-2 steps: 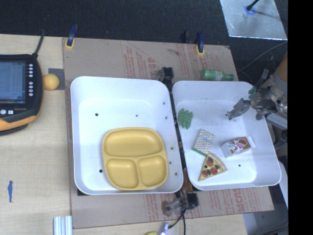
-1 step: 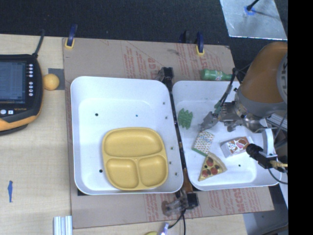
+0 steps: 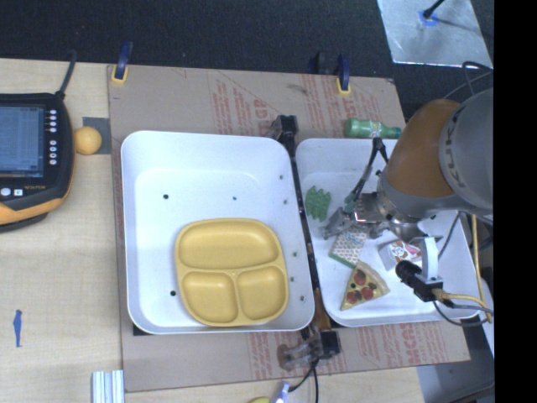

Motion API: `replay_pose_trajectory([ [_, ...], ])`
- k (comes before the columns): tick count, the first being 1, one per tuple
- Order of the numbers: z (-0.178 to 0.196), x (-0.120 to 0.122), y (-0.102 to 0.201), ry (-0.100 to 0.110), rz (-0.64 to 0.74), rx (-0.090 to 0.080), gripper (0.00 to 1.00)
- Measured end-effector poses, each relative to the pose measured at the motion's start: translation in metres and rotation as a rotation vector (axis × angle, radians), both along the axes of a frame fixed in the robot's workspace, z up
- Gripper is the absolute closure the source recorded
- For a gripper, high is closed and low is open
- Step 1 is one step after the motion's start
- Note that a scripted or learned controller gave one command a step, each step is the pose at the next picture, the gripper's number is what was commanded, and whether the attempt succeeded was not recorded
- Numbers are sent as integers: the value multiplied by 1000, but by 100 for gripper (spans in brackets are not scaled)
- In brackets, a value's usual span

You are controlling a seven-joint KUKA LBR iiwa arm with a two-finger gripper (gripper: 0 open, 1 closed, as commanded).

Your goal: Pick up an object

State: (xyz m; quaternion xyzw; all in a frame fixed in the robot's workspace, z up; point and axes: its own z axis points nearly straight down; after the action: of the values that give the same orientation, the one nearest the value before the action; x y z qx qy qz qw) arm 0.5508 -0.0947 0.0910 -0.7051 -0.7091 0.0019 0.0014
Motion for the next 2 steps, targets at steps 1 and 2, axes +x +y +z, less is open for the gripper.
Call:
replay_pose_trajectory([
  [1, 67, 67, -18, -4, -3, 0, 0],
  [2, 57, -6, -15, 0, -1, 0, 0],
])
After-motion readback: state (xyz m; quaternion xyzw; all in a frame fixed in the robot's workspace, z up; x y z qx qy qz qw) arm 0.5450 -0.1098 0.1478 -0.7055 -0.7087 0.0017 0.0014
